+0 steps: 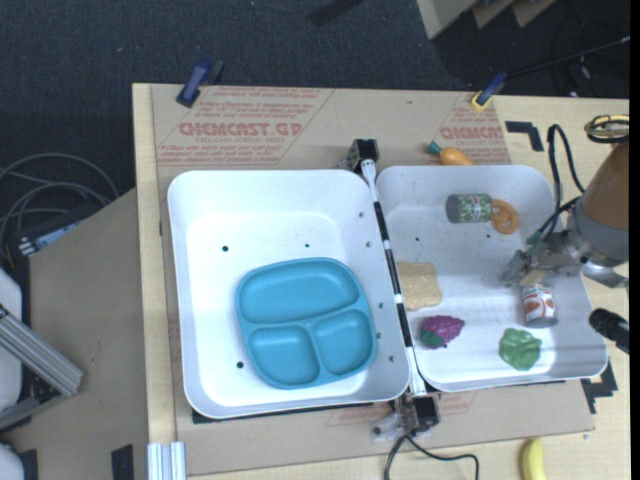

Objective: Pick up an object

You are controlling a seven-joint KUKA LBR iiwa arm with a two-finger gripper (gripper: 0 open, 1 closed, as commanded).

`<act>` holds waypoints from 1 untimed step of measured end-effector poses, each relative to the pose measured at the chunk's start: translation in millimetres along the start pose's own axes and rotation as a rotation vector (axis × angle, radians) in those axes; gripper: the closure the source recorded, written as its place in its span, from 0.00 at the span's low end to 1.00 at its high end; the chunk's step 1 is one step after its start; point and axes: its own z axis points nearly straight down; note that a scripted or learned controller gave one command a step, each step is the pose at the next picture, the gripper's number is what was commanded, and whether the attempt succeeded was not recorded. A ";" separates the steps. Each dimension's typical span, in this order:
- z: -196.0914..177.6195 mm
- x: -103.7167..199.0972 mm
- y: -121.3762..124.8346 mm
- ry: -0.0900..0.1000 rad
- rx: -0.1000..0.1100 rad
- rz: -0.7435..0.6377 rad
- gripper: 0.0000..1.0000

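Small red-and-white can (539, 304) lies in the right-hand white bin (480, 373), toward the right of the frame, just below the grey metal gripper (537, 264). The gripper comes in from the right edge on a grey arm with an orange-brown band (608, 196) and hangs low over the bin; its tips appear to sit right at the can's upper end, though whether they touch it, or whether they are spread or closed, I cannot tell (the parts blur together there).

Elsewhere in the same bin: a grey-green cylindrical can (469, 208) lying on its side at the upper middle, an orange curled piece (505, 218) touching its right end, a pale yellow sponge-like block (420, 285) against the left wall, a purple grape-like cluster (440, 329) below it, and a green leafy lump (520, 348) at the lower right, near the red-and-white can.

The left-hand white bin (200, 228) holds a blue plastic divided tray (304, 320) with three compartments.
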 end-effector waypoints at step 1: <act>-90.0 75.9 -1.9 -0.002 -0.002 -0.001 1.00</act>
